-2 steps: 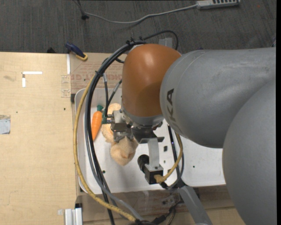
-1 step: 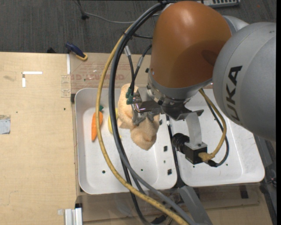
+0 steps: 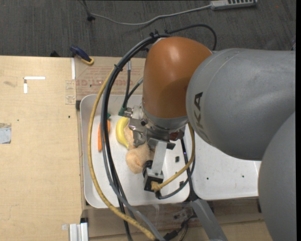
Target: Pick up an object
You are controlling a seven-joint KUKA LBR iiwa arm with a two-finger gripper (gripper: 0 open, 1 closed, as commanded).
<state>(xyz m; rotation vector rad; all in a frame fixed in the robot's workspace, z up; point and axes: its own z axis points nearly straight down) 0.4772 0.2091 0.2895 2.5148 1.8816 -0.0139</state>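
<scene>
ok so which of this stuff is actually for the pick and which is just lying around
For the job: yellow banana, tan lump, thin orange stick, all in the left bin.
Just lying about: blue clamp, white tape strips, power strip.

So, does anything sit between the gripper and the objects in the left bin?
Nothing visible does. The gripper hangs close over the yellow banana-shaped piece and the tan lump beside it in the left bin; the orange stick lies apart, nearer the bin's left wall. The wrist hides what lies right beneath it.
</scene>
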